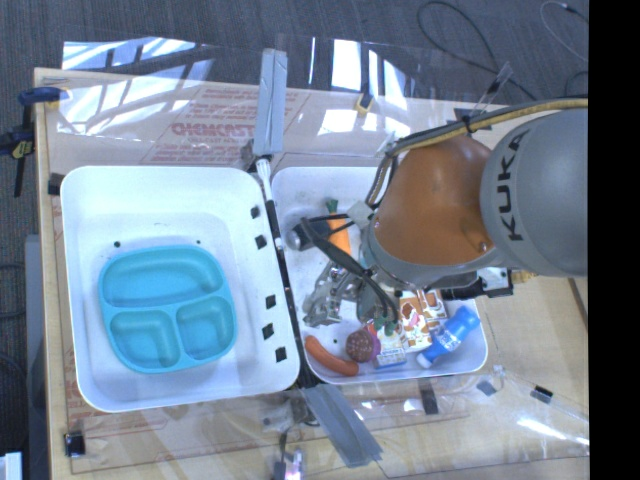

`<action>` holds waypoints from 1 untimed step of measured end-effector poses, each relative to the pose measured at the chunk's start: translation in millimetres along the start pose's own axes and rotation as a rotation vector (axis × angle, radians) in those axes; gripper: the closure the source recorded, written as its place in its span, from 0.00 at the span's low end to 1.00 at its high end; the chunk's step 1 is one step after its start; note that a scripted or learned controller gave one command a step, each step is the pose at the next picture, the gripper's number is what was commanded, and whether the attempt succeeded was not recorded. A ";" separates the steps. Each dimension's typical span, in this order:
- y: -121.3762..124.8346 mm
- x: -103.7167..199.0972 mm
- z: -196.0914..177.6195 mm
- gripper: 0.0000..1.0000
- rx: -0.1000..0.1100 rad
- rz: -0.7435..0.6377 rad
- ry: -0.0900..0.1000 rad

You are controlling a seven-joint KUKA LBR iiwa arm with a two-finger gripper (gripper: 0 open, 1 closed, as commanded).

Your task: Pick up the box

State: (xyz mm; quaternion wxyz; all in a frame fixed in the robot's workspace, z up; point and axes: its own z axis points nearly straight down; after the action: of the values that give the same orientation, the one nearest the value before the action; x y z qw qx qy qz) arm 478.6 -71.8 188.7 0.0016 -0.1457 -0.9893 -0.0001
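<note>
Arm [480,203]: grey with orange band, reached in from the right, hung over the right bin [300,193], much of the bin covered by it.
Gripper [330,298]: seen low over the middle of the right bin, metal parts pointed down and left; whether the fingers are apart or together cannot be told.
Box [418,320]: printed carton, laid flat in the near right part of the right bin, partly hidden under the wrist, right of the gripper; not seen between any fingers.
Bottle [450,335]: blue, laid just right of the box, at the near right corner.
Sausage [331,357]: orange-red, laid along the near wall.
Round item [362,344]: dark red, between sausage and box.
Left bin [90,208]: white, beside the right bin.
Tray [167,305]: blue, three compartments, set flat in the left bin.
</note>
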 end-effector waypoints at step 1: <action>-2.2 -5.0 -10.7 1.00 0.001 0.048 0.001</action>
State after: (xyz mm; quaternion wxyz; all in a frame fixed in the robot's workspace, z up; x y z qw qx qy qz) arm 482.8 -75.3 199.4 0.0023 -0.1695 -0.9855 0.0001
